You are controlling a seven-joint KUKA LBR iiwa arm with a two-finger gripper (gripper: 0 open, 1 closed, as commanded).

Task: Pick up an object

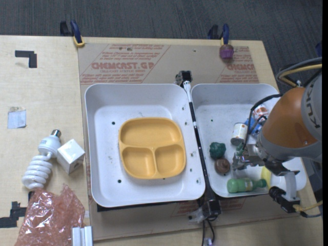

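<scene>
My gripper [240, 160] is low in the right bin [215, 111], under the orange-banded wrist [287, 119]. It sits among several small objects. A brown round object [222, 166] lies just left of it and a dark green lump [217, 149] a little farther up-left. Just below it a green bottle [245, 185] lies on its side. A white cylinder [238, 132] is just above the gripper. Right of the bottle, a yellow item [265, 174] peeks out from under the arm. The arm hides the bin's right part.
The left bin [102, 137] holds a yellow three-compartment plate [152, 147]. A divider rail [192, 117] runs between the bins. On the bench to the left lie a spiral light bulb [41, 160], a white cube [70, 155] and crumpled pink plastic [48, 217].
</scene>
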